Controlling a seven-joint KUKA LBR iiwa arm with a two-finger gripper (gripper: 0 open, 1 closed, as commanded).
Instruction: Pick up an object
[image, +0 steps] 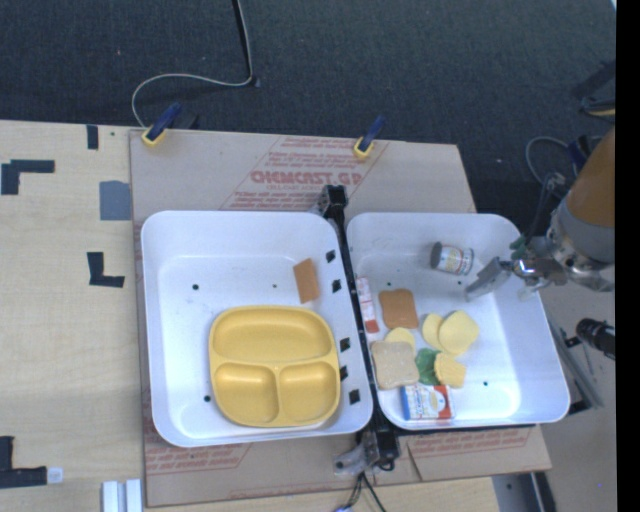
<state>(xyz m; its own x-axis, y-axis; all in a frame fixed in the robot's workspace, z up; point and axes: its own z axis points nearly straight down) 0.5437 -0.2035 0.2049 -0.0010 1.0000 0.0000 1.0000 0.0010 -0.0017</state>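
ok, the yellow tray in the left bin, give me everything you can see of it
The yellow tray looks like matte plastic, a rounded rectangle with three compartments: one long one at the far side, two smaller at the near side. It lies flat and upright on the floor of the left bin, toward its near right corner. A small brown piece lies just beyond it, apart.

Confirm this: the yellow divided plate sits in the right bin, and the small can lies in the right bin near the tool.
Not quite. The camera view shows the yellow divided plate in the left bin, not the right one. The rest stands: the small can lies in the right bin, near the tool.
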